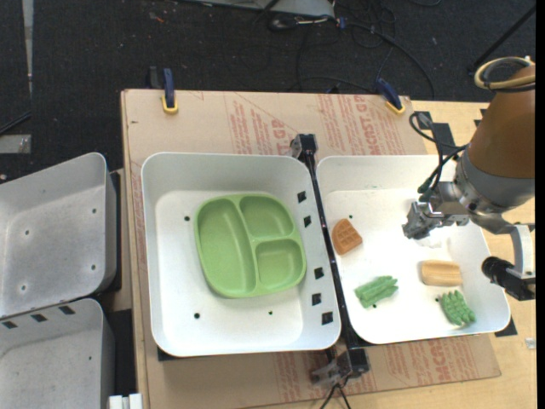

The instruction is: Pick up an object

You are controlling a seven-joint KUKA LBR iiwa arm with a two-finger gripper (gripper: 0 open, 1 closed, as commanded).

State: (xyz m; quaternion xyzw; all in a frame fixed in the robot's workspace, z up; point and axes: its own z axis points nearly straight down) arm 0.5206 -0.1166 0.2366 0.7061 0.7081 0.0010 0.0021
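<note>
Tabletop with two shallow white bins side by side. The left bin (170, 194) carries a green divided plate (251, 245); the right bin (375, 173) carries four small things: an orange-brown wedge (346, 236) near the divider, a green toy (375, 290) toward the near side, a tan block (440, 273) at right of centre, and a second green toy (457, 308) in the near right corner. The end effector (423, 222) hangs over the right bin's floor, nothing visible between its fingers; how far they are spread cannot be told from this angle. The tan block is the nearest candidate: it lies just to the near side of the end effector and slightly right, its long axis running left to right. The wedge lies farther off to the left. The arm enters from the right, its grey wrist turned downward, the orange band above it.
</note>
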